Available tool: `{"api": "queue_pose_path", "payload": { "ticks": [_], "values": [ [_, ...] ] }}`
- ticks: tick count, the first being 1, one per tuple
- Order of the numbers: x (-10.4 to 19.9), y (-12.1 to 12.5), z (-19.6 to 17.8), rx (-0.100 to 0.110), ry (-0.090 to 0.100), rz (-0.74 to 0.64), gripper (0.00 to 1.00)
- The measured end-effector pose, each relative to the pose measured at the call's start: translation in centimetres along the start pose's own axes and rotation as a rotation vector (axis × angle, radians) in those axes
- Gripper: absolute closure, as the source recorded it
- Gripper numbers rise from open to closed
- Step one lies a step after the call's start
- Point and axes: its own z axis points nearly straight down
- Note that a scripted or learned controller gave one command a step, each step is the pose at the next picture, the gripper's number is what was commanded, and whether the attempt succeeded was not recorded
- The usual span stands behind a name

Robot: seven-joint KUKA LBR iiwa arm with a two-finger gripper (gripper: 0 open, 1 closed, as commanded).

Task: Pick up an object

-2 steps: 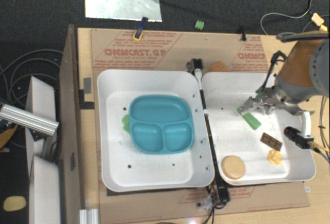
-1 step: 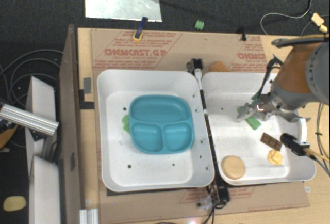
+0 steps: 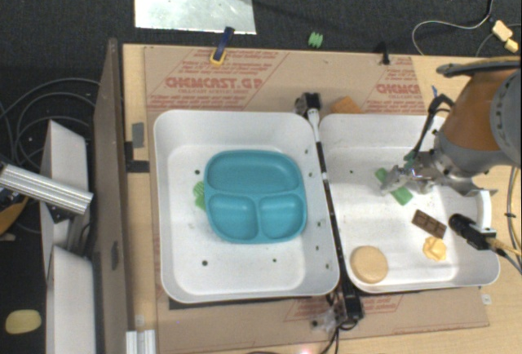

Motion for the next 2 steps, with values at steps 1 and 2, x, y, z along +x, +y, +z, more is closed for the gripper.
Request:
{"api": "queue_pose_path", "payload": {
  "ticks": [1, 2],
  "values": [
    [0.13, -0.40, 0.01, 0.000, 0.000, 0.000, 0.00],
    [-0.52, 0.57, -0.05, -0.003, 0.000, -0.002, 0.00]
  ]
}}
